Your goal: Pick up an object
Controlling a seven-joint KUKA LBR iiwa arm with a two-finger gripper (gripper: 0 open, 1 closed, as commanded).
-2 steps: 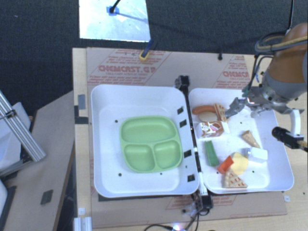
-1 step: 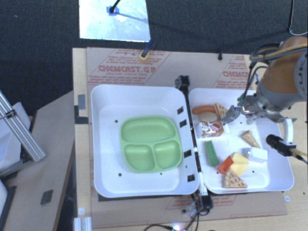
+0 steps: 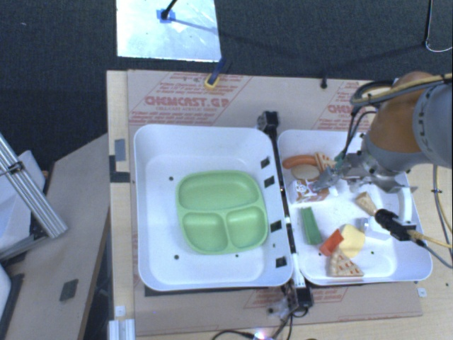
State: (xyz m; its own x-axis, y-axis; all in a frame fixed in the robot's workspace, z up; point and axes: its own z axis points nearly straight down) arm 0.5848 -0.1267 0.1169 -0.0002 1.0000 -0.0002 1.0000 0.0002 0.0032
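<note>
The floor (image 3: 56, 34) is covered with dark carpet. A shiny metal sheet (image 3: 168, 18) lies on it and reflects the light. The wooden surface (image 3: 120, 204) carries a brown board (image 3: 233, 94) with red printed letters. At the left stands a silver aluminium rail (image 3: 28, 190), tilted.

Two bins: left bin (image 3: 152, 190) and right bin (image 3: 417, 264), both plain white. Divided plate (image 3: 219, 211), centre of frame: light green, unpatterned. Toy food at lower right: dark green stick (image 3: 311, 226); red-orange piece (image 3: 331, 243); pale yellow block (image 3: 352, 241); tan waffle (image 3: 344, 266) with grid pattern. Sausage (image 3: 302, 162), upper right bin: orange-brown. Arm (image 3: 403, 129), right edge: grey with orange band. Board (image 3: 184, 98) under bins: tan with red lettering. Floor (image 3: 56, 48): dark blue-black speckle.
</note>
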